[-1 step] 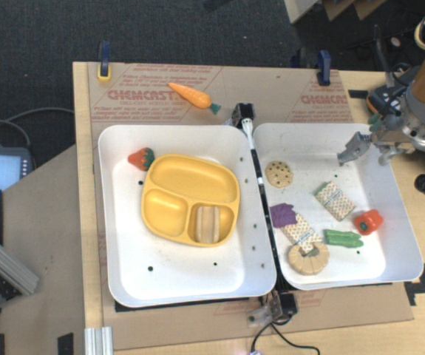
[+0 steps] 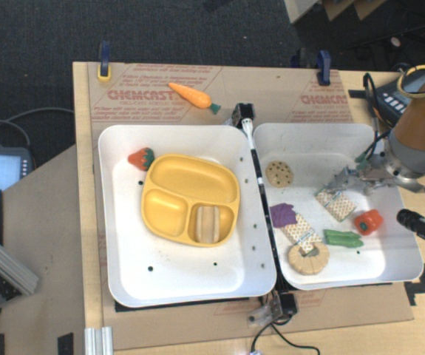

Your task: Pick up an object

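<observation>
Right bin [image 2: 301,135]: end effector [image 2: 339,189] seemingly blurred.

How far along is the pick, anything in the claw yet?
No pick looks done: every item lies in a bin or on the bench. The claw is low in the right bin, just above a patterned block; its grip is unclear. Gripping and lifting remain.
</observation>
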### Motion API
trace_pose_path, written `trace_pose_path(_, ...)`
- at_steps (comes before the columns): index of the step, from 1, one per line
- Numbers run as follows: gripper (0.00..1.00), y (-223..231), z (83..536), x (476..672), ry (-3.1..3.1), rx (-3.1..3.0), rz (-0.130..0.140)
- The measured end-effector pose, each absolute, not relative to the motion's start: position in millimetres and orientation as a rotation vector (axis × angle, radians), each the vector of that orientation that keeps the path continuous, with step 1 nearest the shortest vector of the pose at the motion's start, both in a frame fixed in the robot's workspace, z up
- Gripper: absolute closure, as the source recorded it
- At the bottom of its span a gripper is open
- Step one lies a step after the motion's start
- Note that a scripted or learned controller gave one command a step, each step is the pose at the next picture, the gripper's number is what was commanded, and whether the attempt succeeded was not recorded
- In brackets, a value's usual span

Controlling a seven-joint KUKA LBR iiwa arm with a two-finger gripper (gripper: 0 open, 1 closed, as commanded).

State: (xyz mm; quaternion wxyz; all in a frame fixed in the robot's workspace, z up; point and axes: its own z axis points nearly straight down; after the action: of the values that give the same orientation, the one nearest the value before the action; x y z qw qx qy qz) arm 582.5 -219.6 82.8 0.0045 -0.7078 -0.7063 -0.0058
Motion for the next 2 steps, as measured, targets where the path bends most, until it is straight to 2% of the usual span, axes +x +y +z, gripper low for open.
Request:
trace_pose_path(1, 0.0, -220.9, 90.1, 506.1, -2.227, -2.225, -0.02)
trace_pose_path(2, 0.0, -220.4, 89.0, 507.5, -2.228, -2.22, -0.017)
